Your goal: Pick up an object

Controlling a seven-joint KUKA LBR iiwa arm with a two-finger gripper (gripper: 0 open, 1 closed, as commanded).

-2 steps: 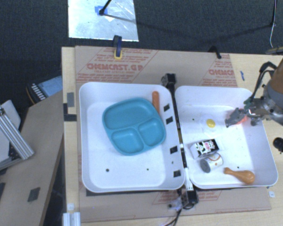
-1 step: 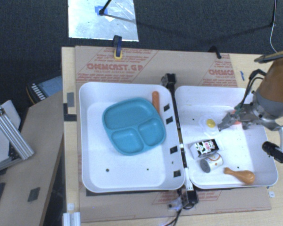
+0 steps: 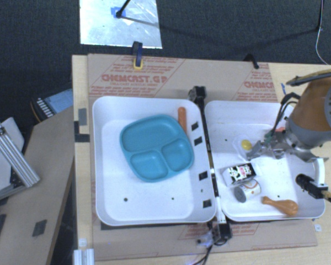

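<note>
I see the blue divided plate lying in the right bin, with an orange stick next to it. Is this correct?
Not quite: the camera view shows the blue divided plate lying in the left bin, not the right one. The orange stick is next to it, at its upper right edge, as you said.

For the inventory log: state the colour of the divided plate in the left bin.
Light blue: the three-compartment plastic plate in the left white bin, seen in the camera view.

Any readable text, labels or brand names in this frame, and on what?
"CHEMCAST GP": red print on the brown protective sheet under the bins, left of centre.
"CHEMCAST": same print, upper right of the sheet, tilted and partly cut off.
Black-and-white carton in the right bin: markings too blurred to read.
</note>
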